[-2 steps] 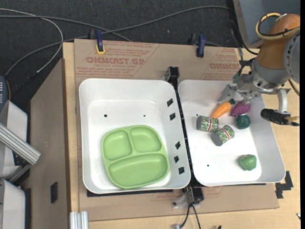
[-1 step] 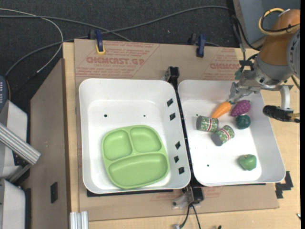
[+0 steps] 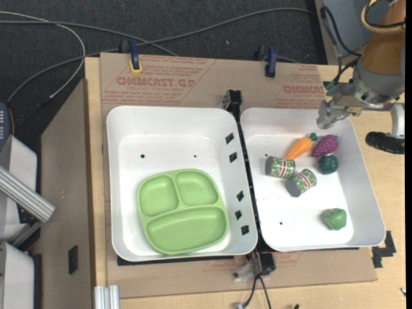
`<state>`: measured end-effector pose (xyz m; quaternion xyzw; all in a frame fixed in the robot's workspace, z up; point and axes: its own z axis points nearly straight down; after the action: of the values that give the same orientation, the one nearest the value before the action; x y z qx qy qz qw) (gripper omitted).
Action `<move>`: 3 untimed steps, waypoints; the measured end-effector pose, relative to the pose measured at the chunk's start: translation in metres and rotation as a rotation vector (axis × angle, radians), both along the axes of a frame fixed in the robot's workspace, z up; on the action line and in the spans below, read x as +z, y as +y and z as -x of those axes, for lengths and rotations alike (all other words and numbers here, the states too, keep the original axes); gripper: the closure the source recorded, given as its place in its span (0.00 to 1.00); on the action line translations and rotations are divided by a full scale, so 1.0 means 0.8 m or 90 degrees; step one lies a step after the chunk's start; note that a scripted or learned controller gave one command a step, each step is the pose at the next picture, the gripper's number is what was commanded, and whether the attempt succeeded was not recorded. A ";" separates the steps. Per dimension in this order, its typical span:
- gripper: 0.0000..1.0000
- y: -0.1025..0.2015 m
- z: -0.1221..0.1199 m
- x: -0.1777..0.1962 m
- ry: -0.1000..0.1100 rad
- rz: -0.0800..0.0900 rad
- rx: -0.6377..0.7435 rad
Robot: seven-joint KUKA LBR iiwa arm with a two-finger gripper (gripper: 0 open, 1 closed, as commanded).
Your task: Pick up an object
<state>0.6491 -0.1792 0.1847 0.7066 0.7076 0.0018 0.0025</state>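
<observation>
The right bin holds several small toys: an orange carrot, purple grapes, a dark green round piece, two small cans and a green pepper. My gripper hangs over the bin's far right corner, just above and behind the grapes and the carrot. Nothing is visible between its fingers.
The left bin holds a green divided plate. A black divider with clips runs between the bins. Two clamps pin the cardboard at the back edge. Cables trail over the dark floor at the back left.
</observation>
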 end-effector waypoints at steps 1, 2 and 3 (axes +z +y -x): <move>1.00 -0.002 -0.008 0.082 -0.002 0.001 0.000; 1.00 -0.002 -0.009 0.119 0.000 0.000 0.000; 1.00 0.054 0.023 0.117 0.006 -0.002 0.002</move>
<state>0.6311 -0.1364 0.2786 0.7057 0.7085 -0.0002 -0.0016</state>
